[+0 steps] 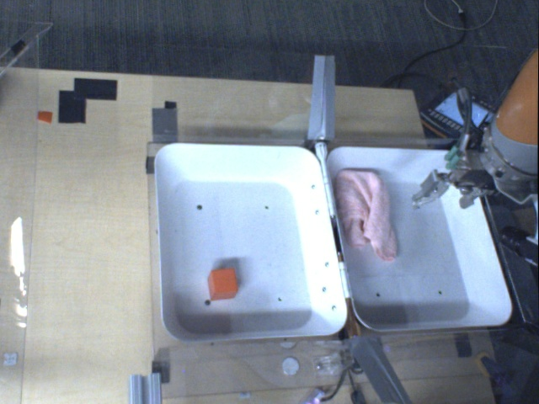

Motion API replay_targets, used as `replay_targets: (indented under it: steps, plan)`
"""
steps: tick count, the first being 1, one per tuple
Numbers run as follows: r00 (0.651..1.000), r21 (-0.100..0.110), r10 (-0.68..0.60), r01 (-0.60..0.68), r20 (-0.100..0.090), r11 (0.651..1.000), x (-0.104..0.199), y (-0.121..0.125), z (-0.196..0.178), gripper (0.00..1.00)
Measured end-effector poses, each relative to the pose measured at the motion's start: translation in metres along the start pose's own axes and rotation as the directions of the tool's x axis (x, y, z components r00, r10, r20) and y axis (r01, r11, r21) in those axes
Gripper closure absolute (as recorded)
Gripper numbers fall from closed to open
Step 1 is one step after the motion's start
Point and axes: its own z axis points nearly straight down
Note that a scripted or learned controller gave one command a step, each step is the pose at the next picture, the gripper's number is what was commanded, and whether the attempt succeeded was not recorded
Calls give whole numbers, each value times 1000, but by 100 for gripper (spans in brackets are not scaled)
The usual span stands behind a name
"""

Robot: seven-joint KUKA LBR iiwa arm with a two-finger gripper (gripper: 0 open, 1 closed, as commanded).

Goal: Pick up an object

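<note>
We see two white bins side by side on a wooden bench point(93, 225), split by a grey metal rail point(322, 99) that runs up between them. The left bin point(181, 225) holds one thing — a small orange block point(223, 284) sitting low and left of centre, apart from every wall. The right bin point(472, 310) holds a pink cloth point(366, 210), bunched into a long roll that lies along the left side of that bin, just beside the dividing wall.

The arm point(518, 133) comes in from the right, its orange band showing at the frame's edge. Its gripper point(445, 190) hangs over the upper right part of the right bin, pointing left toward the cloth but well apart from it. We make out two pale fingers point(424, 192) spread apart, with nothing between them.

On the bench to the far left we note a black L-shaped mark point(82, 98) and a small orange square point(45, 117) beside it. Behind the bench the floor point(210, 15) is dark carpet, with a thin cable loop point(455, 8) lying on it at the upper right.
</note>
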Motion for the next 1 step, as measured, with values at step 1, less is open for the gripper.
replay_targets:
  steps: [1]
  plan:
    - [994, 0, -111, 111, 0, 994, 32, 39, 115, 0]
